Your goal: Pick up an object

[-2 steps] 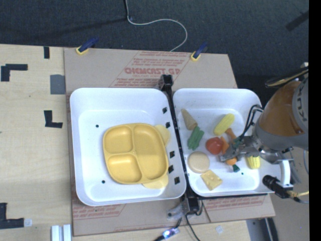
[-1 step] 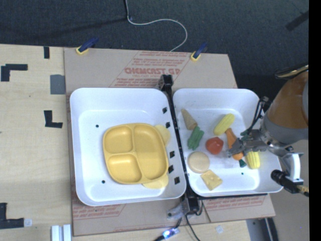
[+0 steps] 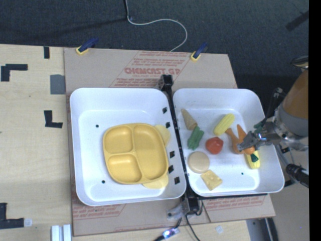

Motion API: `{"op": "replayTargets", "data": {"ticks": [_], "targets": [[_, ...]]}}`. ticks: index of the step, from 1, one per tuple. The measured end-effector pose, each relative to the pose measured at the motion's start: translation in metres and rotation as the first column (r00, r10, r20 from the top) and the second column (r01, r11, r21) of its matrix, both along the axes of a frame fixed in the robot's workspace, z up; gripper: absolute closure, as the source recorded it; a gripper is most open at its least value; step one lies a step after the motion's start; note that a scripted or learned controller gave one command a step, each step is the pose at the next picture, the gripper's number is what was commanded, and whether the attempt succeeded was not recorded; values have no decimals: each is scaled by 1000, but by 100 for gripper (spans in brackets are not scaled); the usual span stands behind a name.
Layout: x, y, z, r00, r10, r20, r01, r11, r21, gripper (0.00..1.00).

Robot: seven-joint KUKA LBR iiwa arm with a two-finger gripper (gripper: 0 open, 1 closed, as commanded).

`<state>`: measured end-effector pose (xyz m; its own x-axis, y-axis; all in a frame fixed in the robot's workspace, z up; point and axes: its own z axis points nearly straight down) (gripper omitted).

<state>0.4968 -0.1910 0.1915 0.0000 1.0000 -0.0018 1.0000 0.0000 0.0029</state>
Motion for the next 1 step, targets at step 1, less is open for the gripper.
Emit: {"op": "replayTargets", "data": {"ticks": [1], "targets": [[1,0,35,1000,1,-1,-1,1000,1,100]]}}
